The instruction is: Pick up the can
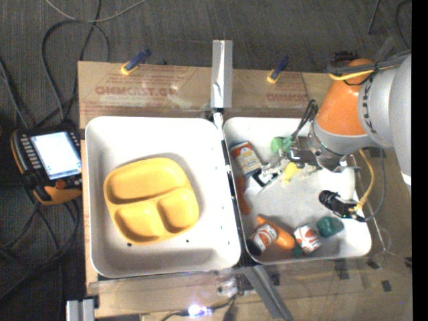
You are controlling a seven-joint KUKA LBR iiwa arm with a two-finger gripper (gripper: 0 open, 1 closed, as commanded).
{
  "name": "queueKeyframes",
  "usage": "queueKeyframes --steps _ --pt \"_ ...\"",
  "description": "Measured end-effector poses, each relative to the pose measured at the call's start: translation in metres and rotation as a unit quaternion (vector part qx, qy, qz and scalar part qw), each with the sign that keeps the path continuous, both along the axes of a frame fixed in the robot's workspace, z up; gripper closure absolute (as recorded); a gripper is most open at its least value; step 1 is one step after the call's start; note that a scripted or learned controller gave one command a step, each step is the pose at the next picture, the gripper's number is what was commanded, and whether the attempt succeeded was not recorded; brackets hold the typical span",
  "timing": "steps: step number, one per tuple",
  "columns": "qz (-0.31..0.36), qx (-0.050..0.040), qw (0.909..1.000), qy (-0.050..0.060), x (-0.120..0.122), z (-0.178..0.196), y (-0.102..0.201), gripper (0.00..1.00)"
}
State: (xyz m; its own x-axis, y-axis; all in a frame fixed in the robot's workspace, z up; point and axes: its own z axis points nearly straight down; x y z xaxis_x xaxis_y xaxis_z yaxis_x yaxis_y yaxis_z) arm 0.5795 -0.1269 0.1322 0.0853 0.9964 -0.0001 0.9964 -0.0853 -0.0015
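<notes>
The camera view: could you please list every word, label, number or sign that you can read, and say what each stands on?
None reads with certainty.
Cardboard sheet behind the bins: faint red block lettering at both ends, too blurred to quote.
Can in the right bin: label too small to read.
Two red-and-white packets: print too small.
Handheld screen left of the bench: lit, no legible text.

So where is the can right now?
The small red-and-white metal can lies near the front edge of the right white bin, between the orange bottle and the dark green object.
</notes>
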Motion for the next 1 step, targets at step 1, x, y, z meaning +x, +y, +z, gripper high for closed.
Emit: queueKeyframes --steps 1 --pt "-0.029 0.0026 0.9996 -0.002 0.0858 -0.0329 -0.0492 0.0"
